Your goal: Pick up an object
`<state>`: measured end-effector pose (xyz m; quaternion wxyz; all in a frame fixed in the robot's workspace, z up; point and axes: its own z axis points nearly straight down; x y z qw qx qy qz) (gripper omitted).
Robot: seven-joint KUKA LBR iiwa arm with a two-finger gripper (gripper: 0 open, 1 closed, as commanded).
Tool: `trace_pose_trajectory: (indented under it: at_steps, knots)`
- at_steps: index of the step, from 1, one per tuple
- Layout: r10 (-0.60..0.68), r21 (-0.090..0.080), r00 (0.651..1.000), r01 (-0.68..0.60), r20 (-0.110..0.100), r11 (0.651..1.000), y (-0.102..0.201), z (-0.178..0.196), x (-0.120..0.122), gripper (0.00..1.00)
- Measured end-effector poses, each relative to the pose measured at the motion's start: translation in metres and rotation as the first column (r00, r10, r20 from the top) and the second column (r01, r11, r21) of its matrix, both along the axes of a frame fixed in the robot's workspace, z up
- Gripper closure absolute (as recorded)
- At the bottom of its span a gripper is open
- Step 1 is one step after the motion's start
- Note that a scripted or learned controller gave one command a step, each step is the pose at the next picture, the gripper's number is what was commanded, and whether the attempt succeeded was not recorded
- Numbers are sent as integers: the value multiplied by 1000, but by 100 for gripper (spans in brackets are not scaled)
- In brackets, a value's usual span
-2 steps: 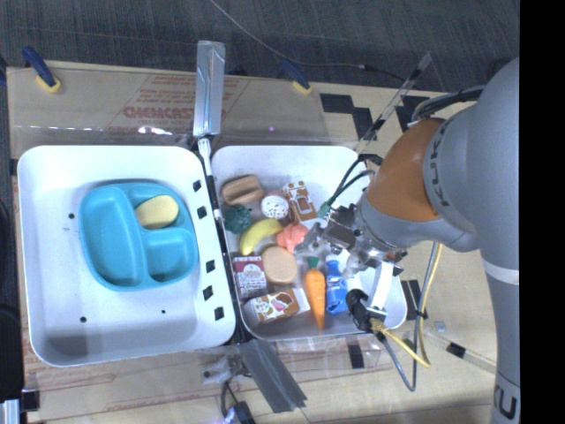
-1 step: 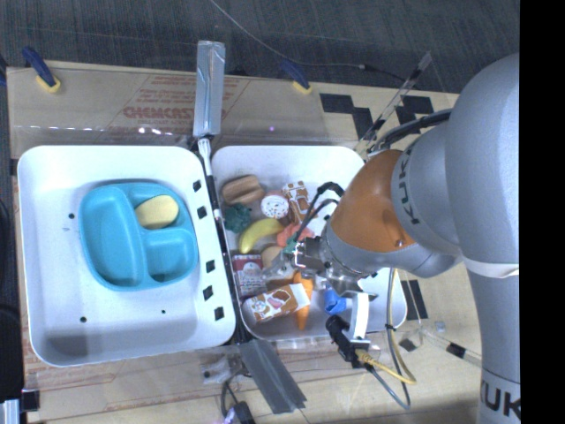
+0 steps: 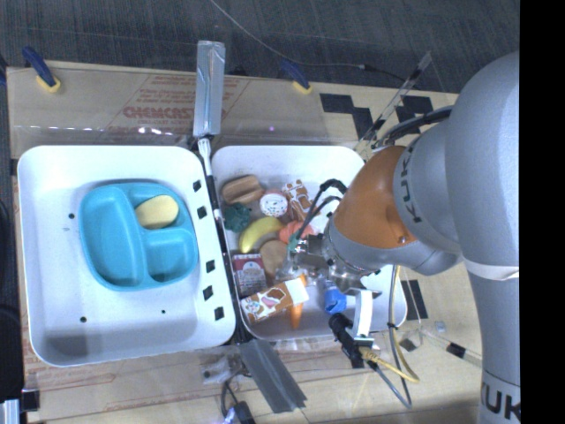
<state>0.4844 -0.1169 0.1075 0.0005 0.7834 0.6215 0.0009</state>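
The right bin holds a pile of toy foods: a brown bun, a yellow banana, a green piece, a round white item, a red-orange piece, a tan lump, a dark red packet and a small carton. My gripper hangs low over the middle of this pile, beside the tan lump and just above the carton. The orange wrist band and grey arm hide the right half of the bin.
The left bin carries a blue divided tray with a yellow lump in its upper right compartment. A blue piece and an orange piece lie by the right bin's front wall. Cables trail at the front right.
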Motion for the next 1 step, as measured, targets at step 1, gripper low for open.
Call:
trace_pose_trajectory:
  at_steps: [1]
  knots:
    - [-56, 3, 998, 56, 1, 998, 61, 86, 53, 100]
